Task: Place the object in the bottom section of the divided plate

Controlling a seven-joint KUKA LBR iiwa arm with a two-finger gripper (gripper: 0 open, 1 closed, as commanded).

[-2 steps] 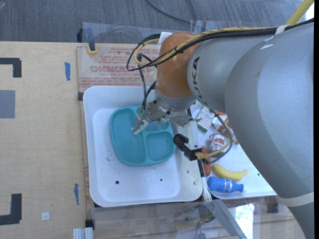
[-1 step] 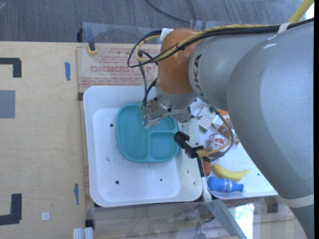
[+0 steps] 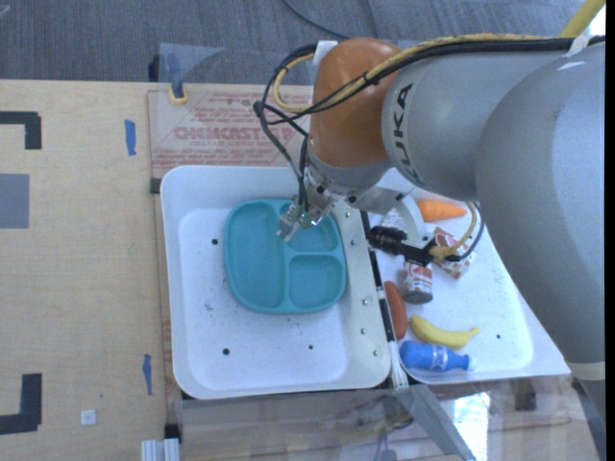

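A teal divided plate lies in the left white bin, with one large section on its left and two smaller ones on its right. My gripper hangs over the plate's upper middle, near the ridge between the sections. It is open, and I see nothing between its silver fingertips. The plate's sections look bare. The grey arm and its orange band cover the bin's far edge.
The right bin holds a carrot, a snack packet, a small can, an orange-red stick, a yellow banana and a blue bottle. A cardboard sheet lies behind the bins.
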